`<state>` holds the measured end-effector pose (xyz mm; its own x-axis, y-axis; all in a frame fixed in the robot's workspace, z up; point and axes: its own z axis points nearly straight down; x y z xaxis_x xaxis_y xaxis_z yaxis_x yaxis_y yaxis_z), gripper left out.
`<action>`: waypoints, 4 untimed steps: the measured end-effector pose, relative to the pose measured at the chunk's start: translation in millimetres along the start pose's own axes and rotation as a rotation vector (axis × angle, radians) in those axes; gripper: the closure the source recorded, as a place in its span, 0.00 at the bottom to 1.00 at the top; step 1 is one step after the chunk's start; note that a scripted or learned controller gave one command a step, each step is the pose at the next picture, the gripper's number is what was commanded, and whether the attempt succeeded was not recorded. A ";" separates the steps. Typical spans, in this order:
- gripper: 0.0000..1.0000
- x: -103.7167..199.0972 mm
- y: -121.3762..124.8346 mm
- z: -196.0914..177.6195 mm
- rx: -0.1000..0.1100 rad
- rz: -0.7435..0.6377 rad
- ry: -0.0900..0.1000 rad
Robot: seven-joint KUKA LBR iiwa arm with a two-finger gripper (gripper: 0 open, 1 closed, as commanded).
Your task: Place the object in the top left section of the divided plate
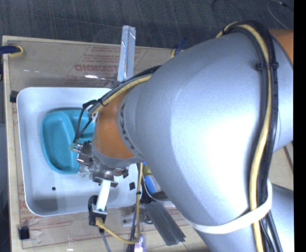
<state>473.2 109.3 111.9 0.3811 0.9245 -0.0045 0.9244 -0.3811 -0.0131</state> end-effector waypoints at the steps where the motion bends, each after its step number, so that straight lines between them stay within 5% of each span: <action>1: 1.00 37.1 -12.8 -89.0 -0.008 0.088 0.004; 2: 1.00 45.2 4.2 -176.5 -0.006 0.594 0.004; 3: 1.00 48.9 40.1 -189.5 -0.007 0.661 0.006; 4: 1.00 50.9 81.5 -147.0 -0.004 0.113 0.001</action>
<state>570.0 125.1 257.5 0.4828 0.8757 -0.0051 0.8757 -0.4828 -0.0082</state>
